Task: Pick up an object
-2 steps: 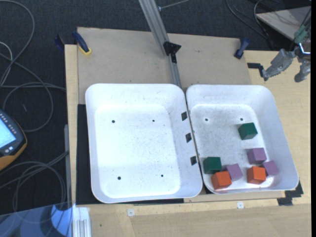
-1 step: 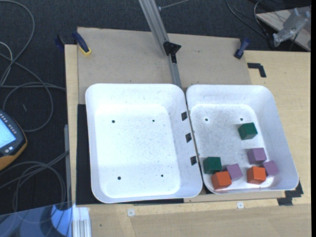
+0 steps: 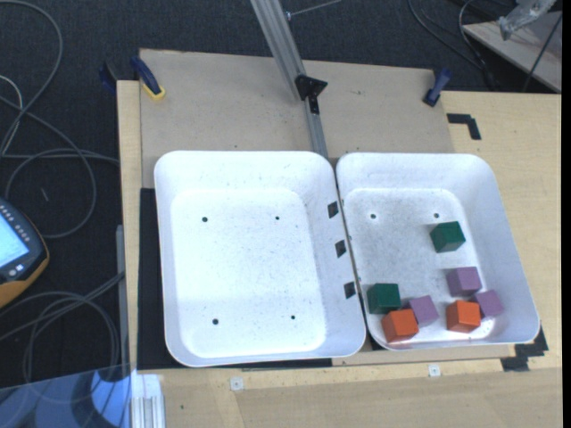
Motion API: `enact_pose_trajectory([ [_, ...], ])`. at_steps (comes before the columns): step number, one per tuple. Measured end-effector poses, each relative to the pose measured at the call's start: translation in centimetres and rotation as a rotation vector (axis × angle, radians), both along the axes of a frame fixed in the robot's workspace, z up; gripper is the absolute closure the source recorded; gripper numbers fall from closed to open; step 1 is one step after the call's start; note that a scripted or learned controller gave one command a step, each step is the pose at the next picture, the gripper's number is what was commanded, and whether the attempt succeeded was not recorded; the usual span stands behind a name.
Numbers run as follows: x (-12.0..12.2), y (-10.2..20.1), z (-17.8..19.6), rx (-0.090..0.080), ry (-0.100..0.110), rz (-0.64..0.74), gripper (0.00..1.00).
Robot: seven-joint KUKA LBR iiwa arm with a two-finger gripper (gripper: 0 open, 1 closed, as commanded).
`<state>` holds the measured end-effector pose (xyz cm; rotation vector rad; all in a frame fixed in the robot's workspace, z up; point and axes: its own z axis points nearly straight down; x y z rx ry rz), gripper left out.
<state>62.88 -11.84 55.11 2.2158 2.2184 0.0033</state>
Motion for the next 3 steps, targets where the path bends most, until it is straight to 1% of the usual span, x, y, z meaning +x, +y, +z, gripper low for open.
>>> enact_pose_trajectory([
  [1,-4.5,3.1,-4.9,0.005,0.012,0.001,0.0],
  [2,-0.7,3.4,0.1,0.0,-0.003,0.001,0.0],
  [3,4.6,3.1,-0.2,0.002,0.004,0.001,0.0],
])
